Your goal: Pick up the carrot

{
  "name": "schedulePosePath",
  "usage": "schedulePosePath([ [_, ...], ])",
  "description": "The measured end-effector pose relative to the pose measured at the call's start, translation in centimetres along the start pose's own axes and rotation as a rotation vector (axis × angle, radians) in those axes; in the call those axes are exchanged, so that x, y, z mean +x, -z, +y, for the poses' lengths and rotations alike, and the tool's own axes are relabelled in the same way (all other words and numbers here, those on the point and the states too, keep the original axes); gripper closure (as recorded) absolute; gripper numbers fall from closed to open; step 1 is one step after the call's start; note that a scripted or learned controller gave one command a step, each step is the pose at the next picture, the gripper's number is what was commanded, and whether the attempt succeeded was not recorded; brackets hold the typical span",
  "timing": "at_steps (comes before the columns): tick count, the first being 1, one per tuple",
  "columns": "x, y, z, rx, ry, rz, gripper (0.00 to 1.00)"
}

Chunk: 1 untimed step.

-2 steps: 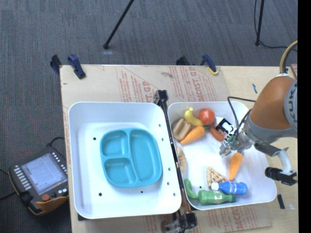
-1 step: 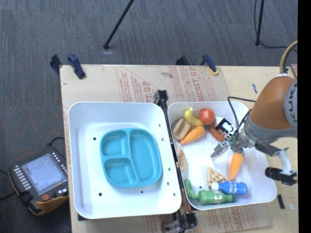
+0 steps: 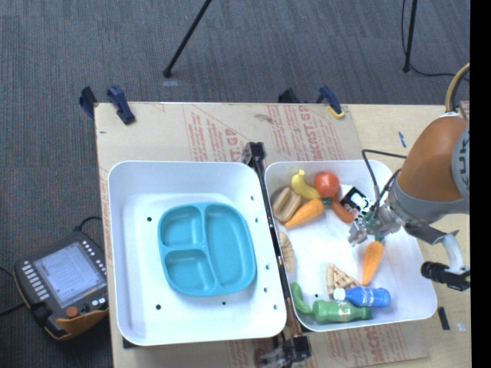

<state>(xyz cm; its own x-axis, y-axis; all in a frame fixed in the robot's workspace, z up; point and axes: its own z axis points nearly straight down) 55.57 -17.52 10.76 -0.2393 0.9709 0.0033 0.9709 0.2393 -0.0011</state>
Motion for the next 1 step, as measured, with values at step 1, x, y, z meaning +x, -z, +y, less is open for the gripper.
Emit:
schedulePosePath([
  [1, -3.36, -2.01, 0.01, -0.001, -0.303, -0.002, 1.0],
])
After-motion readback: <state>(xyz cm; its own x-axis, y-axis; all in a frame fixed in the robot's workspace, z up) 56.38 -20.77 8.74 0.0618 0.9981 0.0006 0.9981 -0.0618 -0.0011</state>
